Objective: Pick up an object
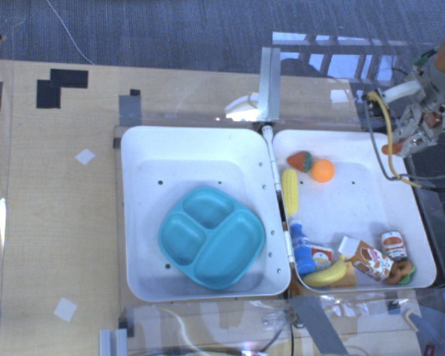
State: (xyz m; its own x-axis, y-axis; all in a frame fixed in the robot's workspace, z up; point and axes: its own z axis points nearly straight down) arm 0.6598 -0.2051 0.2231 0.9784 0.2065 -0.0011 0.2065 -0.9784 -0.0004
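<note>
The right bin (356,199) holds toy food. A strawberry (300,160) and an orange ball (322,170) lie at its far left, with a yellow corn cob (289,190) just in front of them. Along the near side are a blue bottle (302,248), a banana (328,274), a brown snack packet (371,261) and a small can (393,244). My gripper (402,138) hangs over the bin's far right corner, high above the toys. A small orange bit (389,149) shows at its tip; what it is stays unclear.
A blue divided plate (211,236) lies in the left bin (144,199). A metal post (269,87) rises behind the wall between the bins. Yellow and black cables (387,136) loop down from the wrist over the right bin's far edge.
</note>
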